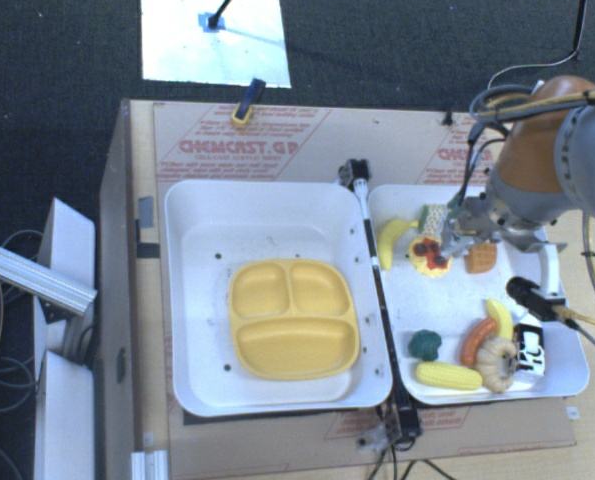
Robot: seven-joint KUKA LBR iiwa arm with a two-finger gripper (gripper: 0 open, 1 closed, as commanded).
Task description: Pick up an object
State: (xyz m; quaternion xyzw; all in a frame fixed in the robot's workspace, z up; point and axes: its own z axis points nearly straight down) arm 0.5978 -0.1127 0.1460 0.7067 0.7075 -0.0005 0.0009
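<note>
Corn (449,375) is lying at the right bin's (575,373) near edge, unlifted. Farther back, the pincer (455,236) is hovering over a small yellow-and-red toy (430,256); whether it is spread I cannot tell. Nothing appears grasped yet.

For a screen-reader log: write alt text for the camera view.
A grey robot arm reaches from the right, its gripper low over toy food at the back of the right white bin, near a banana and a pizza slice. Corn, broccoli and other pieces lie nearer the front. The left white bin holds a yellow divided plate.
</note>
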